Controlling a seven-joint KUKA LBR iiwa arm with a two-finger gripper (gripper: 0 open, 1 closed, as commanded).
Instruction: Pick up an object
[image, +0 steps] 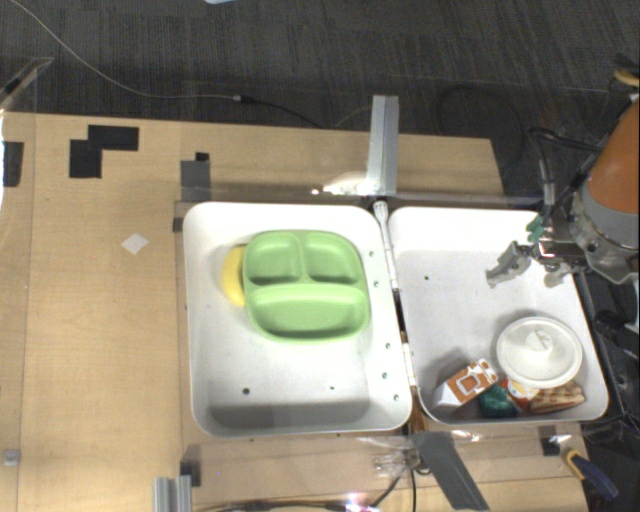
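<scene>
My gripper (527, 270) hangs over the upper right part of the right bin (450, 300). It is open, and only the white bin floor shows between its fingers. Below it, in that bin's lower right corner, lies a round white lidded bowl (540, 350). Beside the bowl sit a small orange and white box (470, 381), a teal object (494, 402) and a brown object (556, 400). In the left bin (290, 390) a green divided plate (303, 283) rests partly over a yellow object (232, 277).
A metal post (384, 140) stands behind the joint of the two bins. The wooden bench (90, 320) stretches to the left. Cables run along the arm at the right edge.
</scene>
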